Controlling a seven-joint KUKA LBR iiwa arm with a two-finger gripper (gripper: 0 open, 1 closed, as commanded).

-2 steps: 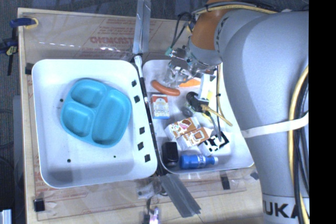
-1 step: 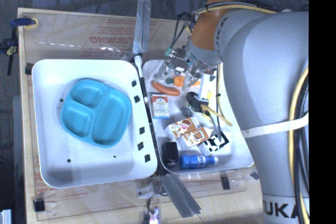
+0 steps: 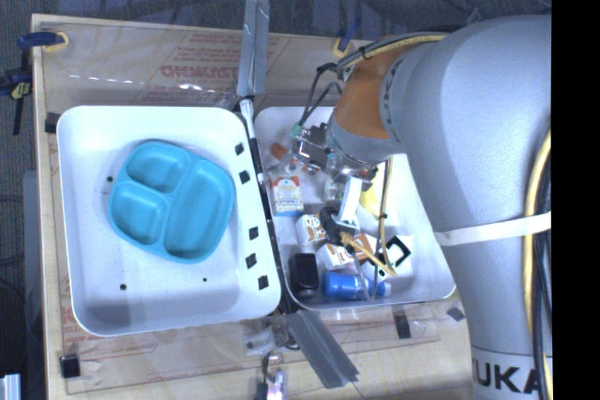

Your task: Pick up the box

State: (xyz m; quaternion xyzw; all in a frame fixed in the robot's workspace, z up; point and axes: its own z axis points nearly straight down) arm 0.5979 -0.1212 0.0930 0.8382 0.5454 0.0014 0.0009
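A small white box (image 3: 287, 195) with red-orange print lies flat in the right bin (image 3: 424, 288), close to its left wall. My gripper (image 3: 307, 148) hangs over the upper middle of that bin, just above and to the right of the box. The grey wrist with its orange band (image 3: 361, 108) covers the bin's upper right part. Nothing shows between gripper and box to tell whether they touch.
The right bin also holds a blue bottle (image 3: 352, 285), a black block (image 3: 303, 272), a small carton (image 3: 310, 229) and a yellow-and-white item (image 3: 375, 201), crowded below the gripper. The left bin (image 3: 84, 276) holds a blue divided tray (image 3: 173, 199). Black clips line the wall between the bins.
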